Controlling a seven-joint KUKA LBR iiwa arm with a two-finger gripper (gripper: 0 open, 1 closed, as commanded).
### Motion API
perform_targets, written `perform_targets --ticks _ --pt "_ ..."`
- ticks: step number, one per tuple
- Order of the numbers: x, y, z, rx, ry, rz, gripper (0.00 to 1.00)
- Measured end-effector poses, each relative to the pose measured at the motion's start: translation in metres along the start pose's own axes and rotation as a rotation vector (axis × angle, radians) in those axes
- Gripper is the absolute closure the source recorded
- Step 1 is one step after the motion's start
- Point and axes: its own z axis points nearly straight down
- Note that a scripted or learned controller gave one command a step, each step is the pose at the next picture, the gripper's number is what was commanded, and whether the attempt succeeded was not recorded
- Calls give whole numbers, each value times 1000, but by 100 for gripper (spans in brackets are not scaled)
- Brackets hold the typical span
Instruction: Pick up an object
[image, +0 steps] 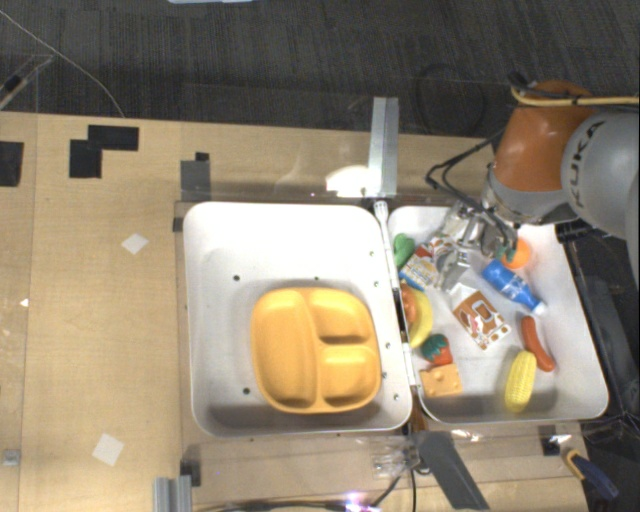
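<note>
Yellow plastic is catching our eye first: the toy corn cob (519, 379) is lying at the near edge of the right bin (590, 385), with a red sausage (537, 343) just beside it and an orange cheese wedge (441, 380) to its left. Moving away from the corn cob, we are seeing a snack packet (481, 319), a banana (421, 319) against the dividing wall, and a blue bottle (511, 286) lying on its side. Beyond the bottle, our gripper (462, 250) is hanging low over the far part of the bin, above a small carton (419, 270); we cannot tell whether its jaws are spread or pressed together, and nothing is showing between them. The left bin (215, 300) is holding a yellow divided tray (316, 347).

We are judging the blue bottle the likeliest target: light, stiff, hollow plastic, probably smooth and prone to rolling. We are thinking a pinch across its round body, near the middle, would be steadiest.
</note>
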Motion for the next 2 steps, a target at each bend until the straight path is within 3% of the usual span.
perform_targets --ticks 1,2 --pt "38 6 -16 10 -15 -97 0" --pt "12 15 -1 8 -22 133 0"
